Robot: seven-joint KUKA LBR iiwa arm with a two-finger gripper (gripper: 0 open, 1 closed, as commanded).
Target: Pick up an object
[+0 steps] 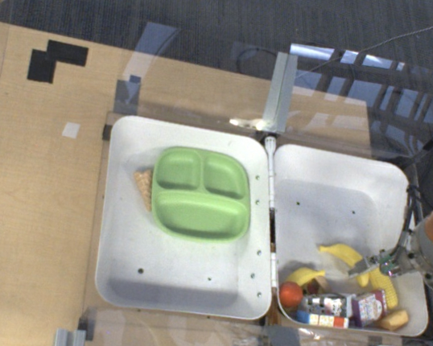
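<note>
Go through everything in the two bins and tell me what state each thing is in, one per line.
Green tray: right way up in the left bin, compartments bare.
Cracker: flat, partly under the tray's left edge.
Bananas: unpeeled, lying in the right bin.
Tomato: whole, at the front wall.
Bottle: on its side.
Gripper: low over the bananas, fingers unclear.

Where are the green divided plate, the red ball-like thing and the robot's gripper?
green divided plate (pixel 200 193): camera view, on the ridge between its compartments.
red ball-like thing (pixel 290 295): camera view, on its top.
gripper (pixel 379 263): camera view, at its tip.
</note>
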